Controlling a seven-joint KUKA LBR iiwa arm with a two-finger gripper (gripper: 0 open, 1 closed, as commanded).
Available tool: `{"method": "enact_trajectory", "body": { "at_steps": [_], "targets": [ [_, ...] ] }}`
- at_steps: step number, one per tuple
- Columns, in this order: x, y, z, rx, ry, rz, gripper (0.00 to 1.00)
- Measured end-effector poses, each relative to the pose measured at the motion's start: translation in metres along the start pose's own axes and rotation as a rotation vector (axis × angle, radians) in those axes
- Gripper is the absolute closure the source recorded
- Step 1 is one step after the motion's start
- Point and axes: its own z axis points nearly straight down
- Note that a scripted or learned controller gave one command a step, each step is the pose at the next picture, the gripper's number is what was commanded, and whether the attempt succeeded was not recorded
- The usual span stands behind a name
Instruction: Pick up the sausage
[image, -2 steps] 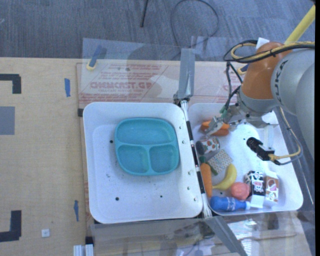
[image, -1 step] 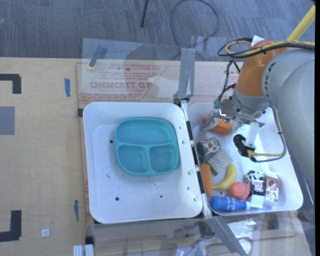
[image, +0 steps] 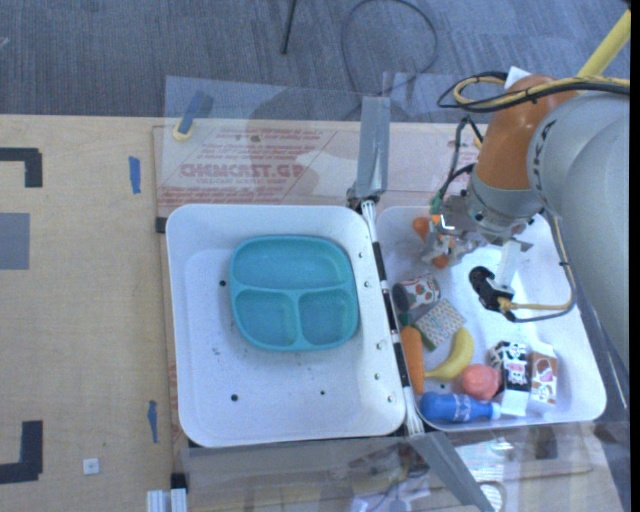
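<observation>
Bright, even overhead light — soft shadows, mild glare off the white bins (image: 200, 400), slight overall softness

The arm (image: 590, 190) is cut off by the right edge. The end effector (image: 447, 238) is largely hidden under the wrist, so its grip cannot be judged. Small items beneath it in the right bin (image: 585, 400) are too covered to be identified.

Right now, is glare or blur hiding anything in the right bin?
Camera view: the clear sheet behind the bins reflects light mildly. The right bin is evenly lit, and the banana and blue bottle read sharply. The things under the claw are shadowed and too blurred to name.
</observation>
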Motion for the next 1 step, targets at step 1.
{"method": "enact_trajectory", "body": {
  "at_steps": [1],
  "targets": [
    [0.0617,-0.003,-0.0899,-0.021,0.003,-0.03,1.0]
  ]
}}
